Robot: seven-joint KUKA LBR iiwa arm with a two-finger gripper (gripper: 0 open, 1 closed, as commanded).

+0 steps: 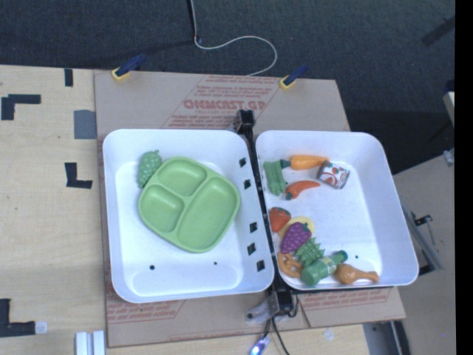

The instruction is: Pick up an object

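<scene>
The right bin (369,198) holds several toy foods. An orange carrot (308,161) and a small red-and-white can (333,174) lie near its back. A green bean pod (274,177) and an orange pepper (301,188) sit beside them. Along the left wall lie a red tomato (279,219), a purple grape bunch (294,237), a green vegetable (319,267) and an orange-brown piece (355,275) at the front. The left bin (126,257) carries a green divided plate (189,204) with a green grape bunch (149,166) at its back left corner.
Both bins rest on a cardboard sheet (214,102) held by blue and yellow clamps (128,66) on the wooden bench. A white cable (236,44) loops over the dark floor behind. A black divider with clips (255,198) joins the bins.
</scene>
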